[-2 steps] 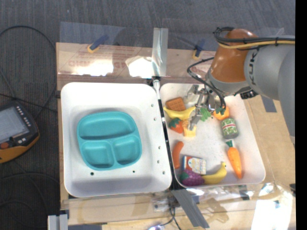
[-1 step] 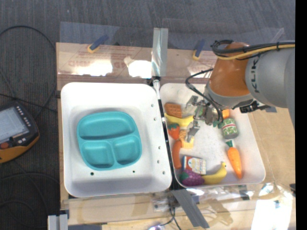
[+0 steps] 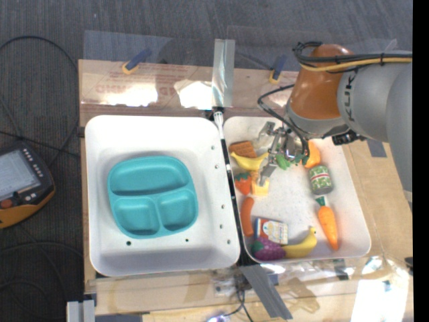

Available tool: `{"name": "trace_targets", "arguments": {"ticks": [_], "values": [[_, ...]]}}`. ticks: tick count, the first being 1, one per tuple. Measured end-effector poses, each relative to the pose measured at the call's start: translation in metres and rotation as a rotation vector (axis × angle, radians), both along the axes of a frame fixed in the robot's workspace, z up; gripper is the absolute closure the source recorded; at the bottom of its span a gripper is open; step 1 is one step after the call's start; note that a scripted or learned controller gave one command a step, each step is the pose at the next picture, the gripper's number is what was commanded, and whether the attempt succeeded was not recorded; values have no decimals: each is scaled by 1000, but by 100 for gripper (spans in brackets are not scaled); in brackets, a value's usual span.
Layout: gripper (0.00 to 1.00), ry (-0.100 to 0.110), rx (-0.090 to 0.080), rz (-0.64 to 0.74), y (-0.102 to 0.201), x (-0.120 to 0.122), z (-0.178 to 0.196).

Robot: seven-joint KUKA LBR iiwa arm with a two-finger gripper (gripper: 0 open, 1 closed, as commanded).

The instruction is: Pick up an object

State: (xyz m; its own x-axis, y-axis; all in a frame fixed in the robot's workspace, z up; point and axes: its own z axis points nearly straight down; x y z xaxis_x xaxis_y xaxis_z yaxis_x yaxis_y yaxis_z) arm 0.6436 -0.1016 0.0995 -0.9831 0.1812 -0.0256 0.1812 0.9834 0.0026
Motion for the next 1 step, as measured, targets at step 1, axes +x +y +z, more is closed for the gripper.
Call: {"name": "trace_targets", "arguments": {"ticks": [1], "values": [[0, 0, 1, -158, 1, 8, 0]]}}
